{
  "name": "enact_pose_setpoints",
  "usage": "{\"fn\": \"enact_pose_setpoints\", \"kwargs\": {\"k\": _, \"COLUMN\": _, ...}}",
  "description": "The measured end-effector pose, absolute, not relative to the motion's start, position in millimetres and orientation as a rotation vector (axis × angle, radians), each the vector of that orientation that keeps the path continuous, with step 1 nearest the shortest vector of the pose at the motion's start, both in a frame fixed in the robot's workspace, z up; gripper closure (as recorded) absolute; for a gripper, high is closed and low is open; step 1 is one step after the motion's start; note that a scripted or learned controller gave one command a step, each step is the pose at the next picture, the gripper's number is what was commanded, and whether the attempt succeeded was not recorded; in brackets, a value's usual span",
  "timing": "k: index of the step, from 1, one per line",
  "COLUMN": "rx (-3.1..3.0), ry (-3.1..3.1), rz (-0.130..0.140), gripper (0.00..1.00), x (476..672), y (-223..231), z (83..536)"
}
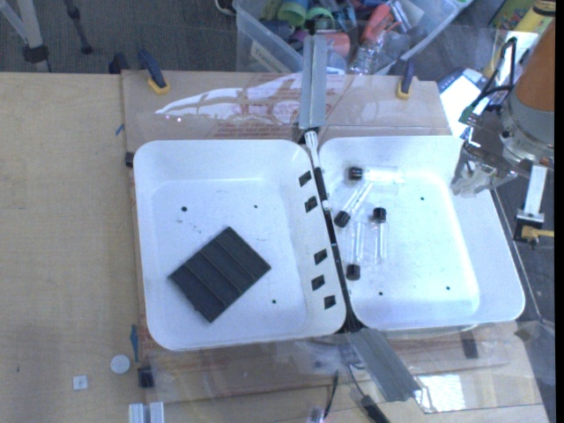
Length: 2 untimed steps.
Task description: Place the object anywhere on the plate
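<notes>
Camera view, looking down at a slant on a pale wooden surface (pixel 62 236) that carries two shallow white bins side by side. Lying flat in the left bin (pixel 159 170), toward its lower left part, is a dark grey ridged plate (pixel 219 273), rectangular and turned at an angle so one corner points toward the near edge. The right bin (pixel 458 271) holds several clear plastic vials with black caps, gathered in its left half: one vial (pixel 369 175) lies near the far wall, a second vial (pixel 351 205) slants just below it, a third vial (pixel 379 233) lies lengthwise with its cap pointing away, and a fourth vial (pixel 354 256) lies close beside the third, near the divider between the bins. All of these vials are well apart from the plate, in the other bin. The grey arm with its orange band enters from the right, and its end effector (pixel 473 177) hangs over the right bin's upper right corner, near the rim; whether its tips are spread or pressed together cannot be told, and nothing can be seen between them. Beyond the bins stands a clear tub of colourful toys (pixel 352 11).
</notes>
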<state>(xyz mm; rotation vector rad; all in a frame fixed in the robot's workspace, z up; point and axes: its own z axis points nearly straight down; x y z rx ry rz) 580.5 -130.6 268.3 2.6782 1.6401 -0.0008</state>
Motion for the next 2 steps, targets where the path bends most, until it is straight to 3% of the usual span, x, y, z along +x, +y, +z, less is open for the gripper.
{"fn": "enact_pose_setpoints", "kwargs": {"k": 1, "rx": 2.764, "ry": 1.493, "rz": -0.002, "gripper": 1.0, "x": 624.9, "y": -58, "z": 239}}
{"fn": "enact_pose_setpoints", "kwargs": {"k": 2, "rx": 2.438, "ry": 1.98, "rz": 0.001, "gripper": 1.0, "x": 666.8, "y": 11, "z": 257}}
